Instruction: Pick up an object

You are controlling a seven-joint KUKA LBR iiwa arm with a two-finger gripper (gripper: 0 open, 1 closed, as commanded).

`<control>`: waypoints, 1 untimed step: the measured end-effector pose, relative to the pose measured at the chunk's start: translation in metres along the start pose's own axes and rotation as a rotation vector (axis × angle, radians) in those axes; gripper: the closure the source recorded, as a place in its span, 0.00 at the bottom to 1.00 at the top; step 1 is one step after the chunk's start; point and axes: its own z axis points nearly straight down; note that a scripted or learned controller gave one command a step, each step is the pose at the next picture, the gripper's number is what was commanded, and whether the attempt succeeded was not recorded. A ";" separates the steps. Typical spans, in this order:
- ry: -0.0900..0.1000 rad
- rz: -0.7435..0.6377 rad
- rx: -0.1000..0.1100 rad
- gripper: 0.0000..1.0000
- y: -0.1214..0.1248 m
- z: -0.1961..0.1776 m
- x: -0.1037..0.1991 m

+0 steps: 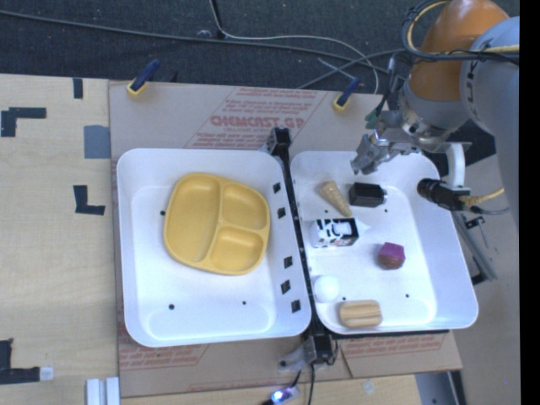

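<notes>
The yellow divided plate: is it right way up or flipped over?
Right way up: the yellow plate in the left bin shows its three hollow compartments facing upward.

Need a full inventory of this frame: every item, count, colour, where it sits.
bins: 2, white, side by side on the bench
divided plate: 1, yellow, left bin
cone: 1, tan, right bin, far left part
black block: 1, black, right bin, beside the cone
black-and-white item: 1, right bin, near the divider
purple lump: 1, right bin, middle right
ball: 1, white, right bin, near left corner
bread-like piece: 1, tan, right bin, near edge
clamps: 2, yellow and blue, far edge of the board
gripper: 1, grey, over right bin's far edge
</notes>
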 end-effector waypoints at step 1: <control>0.000 0.000 0.000 1.00 0.001 -0.045 0.001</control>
